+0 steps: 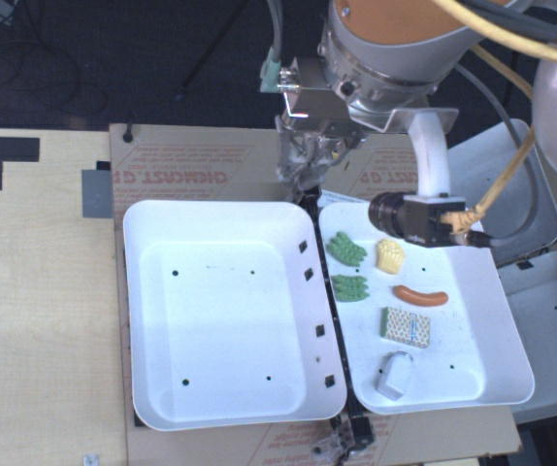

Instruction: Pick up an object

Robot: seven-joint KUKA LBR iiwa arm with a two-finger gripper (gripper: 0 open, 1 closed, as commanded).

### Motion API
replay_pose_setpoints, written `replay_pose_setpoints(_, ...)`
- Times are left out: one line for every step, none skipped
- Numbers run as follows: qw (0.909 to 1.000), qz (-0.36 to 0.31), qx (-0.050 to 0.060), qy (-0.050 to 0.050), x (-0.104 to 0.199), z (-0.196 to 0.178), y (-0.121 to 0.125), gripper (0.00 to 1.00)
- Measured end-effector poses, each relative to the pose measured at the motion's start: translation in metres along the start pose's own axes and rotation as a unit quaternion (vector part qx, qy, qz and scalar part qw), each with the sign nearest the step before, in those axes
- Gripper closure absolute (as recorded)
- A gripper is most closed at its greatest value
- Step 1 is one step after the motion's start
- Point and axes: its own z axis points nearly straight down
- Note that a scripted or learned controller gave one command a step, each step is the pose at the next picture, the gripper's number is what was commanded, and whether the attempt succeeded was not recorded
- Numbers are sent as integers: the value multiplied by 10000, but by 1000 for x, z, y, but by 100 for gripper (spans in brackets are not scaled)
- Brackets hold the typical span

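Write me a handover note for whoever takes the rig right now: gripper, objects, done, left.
Gripper: above the far edge of the bins, near the divider; nothing seen in it, open or shut unclear.
Objects: all in the right bin: two green pieces, yellow corn, orange sausage, small patterned box, grey-white piece.
Left bin: no objects seen in it.
Done: no pick yet.
Left: descend onto one object, grasp, lift.
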Motion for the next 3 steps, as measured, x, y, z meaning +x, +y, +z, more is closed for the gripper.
replay_pose_setpoints(10000,-33,21,-7,1,-9,0,100)
replay_pose_setpoints(10000,-65,45,-14,2,-18,0,100)
replay_pose_setpoints(9999,-102,68,-20,3,-27,0,100)
